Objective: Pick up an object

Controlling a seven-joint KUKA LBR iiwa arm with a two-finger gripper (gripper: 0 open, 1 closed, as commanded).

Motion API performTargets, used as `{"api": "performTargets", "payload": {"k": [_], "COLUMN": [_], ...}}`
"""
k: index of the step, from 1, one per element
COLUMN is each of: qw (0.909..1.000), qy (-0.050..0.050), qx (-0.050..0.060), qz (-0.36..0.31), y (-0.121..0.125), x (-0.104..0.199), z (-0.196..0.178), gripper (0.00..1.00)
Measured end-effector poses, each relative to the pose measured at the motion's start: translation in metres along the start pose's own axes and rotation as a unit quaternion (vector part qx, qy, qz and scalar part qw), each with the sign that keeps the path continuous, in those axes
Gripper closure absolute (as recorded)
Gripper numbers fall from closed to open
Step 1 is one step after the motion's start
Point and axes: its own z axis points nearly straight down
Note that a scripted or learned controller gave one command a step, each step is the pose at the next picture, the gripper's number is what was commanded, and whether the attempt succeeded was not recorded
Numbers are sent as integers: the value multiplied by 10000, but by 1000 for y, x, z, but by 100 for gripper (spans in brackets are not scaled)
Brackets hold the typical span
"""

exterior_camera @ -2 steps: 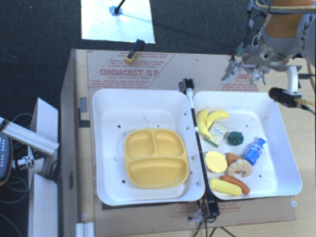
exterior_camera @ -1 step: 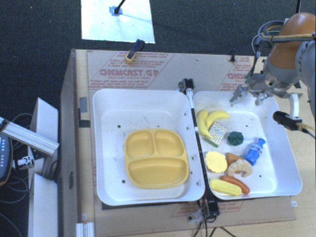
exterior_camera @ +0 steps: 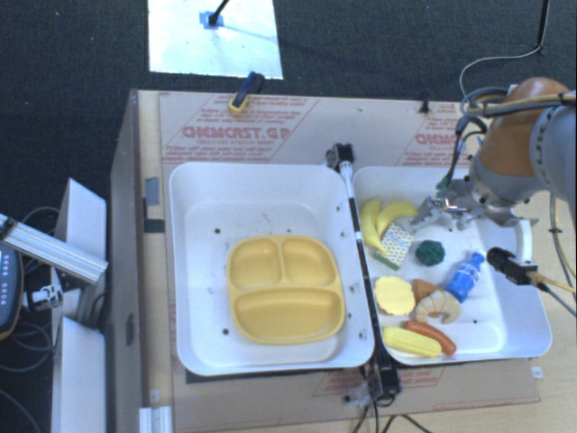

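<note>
From the overhead camera view I see two white bins side by side on the bench. The left bin [exterior_camera: 194, 242] holds a yellow divided tray [exterior_camera: 285, 289] lying flat near its middle. The right bin [exterior_camera: 523, 327] carries the toy food I can pick from.

Taking the right bin as a clock face, the bananas [exterior_camera: 383, 216] lie at about ten o'clock against the divider wall, with a small checkered packet [exterior_camera: 396, 240] touching their lower side. A dark green round piece [exterior_camera: 430, 253] sits near the centre. Just beside it toward three o'clock lies a blue bottle [exterior_camera: 463, 278] with a white cap, tilted on its side. At about seven o'clock I see a pale yellow round slice [exterior_camera: 394, 295], touching a croissant [exterior_camera: 438, 307] to its right. At six o'clock, near the front wall, a hot dog [exterior_camera: 420, 339] lies flat.

The arm [exterior_camera: 523, 138] reaches in from the right with its orange band over the bin's one o'clock corner. The gripper [exterior_camera: 444, 211] hangs near twelve o'clock, just beside the banana tips and above the green piece. I see nothing between its fingers, though I cannot tell from this slant whether they are spread or closed
</note>
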Motion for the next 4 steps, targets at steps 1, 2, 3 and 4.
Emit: {"api": "performTargets", "payload": {"k": [1, 2, 3, 4], "qw": [10000, 9999, 10000, 10000], "qy": [-23, -19, -10, 6], "qx": [-94, -104, -64, -15], "qz": [11, 9, 0, -14], "y": [-31, -56, -58, -35], "x": [23, 20, 20, 95], "z": [8, 8, 0, -86], "gripper": [0, 0, 100, 100]}}
